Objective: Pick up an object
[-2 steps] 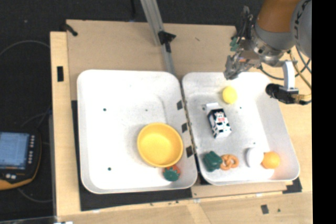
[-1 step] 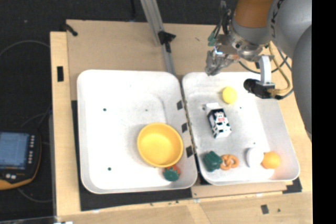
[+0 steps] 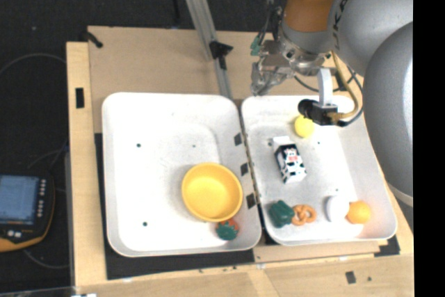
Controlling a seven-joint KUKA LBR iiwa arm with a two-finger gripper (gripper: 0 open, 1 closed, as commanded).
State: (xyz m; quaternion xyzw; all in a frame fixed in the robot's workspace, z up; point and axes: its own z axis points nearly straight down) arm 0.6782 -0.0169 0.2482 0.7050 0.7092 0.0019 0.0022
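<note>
My gripper [image 3: 263, 83] hangs above the far left corner of the right bin [image 3: 361, 149], over the rim, with nothing seen between its fingers. In that bin lie a yellow ball [image 3: 304, 126], a white and black toy car [image 3: 289, 162], a dark green piece [image 3: 281, 213], an orange pretzel-shaped piece [image 3: 304, 214], a white round piece [image 3: 336, 208] and an orange ball [image 3: 359, 212]. The left bin [image 3: 139, 142] holds a yellow bowl [image 3: 211, 191] and a small green and orange toy [image 3: 227, 229] at its near right corner.
A slanted metal pole [image 3: 198, 10] with a black clamp rises behind the bins, close to the gripper's left. A black tablet-like device [image 3: 23, 209] lies off the bench at the left. A black cable fitting [image 3: 316, 110] hangs from the arm over the right bin.
</note>
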